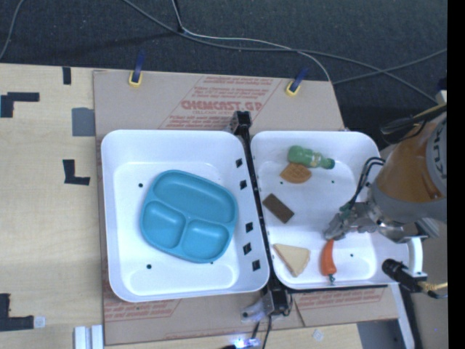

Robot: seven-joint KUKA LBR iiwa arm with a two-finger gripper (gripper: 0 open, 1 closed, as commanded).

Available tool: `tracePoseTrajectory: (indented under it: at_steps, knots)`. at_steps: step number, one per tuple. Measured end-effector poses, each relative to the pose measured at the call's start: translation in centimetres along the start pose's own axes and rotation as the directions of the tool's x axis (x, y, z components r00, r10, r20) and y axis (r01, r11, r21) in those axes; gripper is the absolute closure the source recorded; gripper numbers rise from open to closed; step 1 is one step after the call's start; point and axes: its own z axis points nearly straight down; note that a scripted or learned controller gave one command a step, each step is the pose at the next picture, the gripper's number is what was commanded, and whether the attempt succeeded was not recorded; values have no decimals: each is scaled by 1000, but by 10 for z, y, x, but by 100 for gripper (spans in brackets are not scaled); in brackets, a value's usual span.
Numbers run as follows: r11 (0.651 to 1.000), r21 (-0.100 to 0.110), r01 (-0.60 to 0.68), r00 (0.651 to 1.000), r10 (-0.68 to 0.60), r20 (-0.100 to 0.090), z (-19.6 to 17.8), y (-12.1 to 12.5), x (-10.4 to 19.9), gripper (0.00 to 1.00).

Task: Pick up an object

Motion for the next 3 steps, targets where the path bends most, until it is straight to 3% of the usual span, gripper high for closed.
tracePoseTrajectory:
  at_steps: [3]
  knots:
    - [1000,-2,1,1000,-1,1,-123,0,6,100]
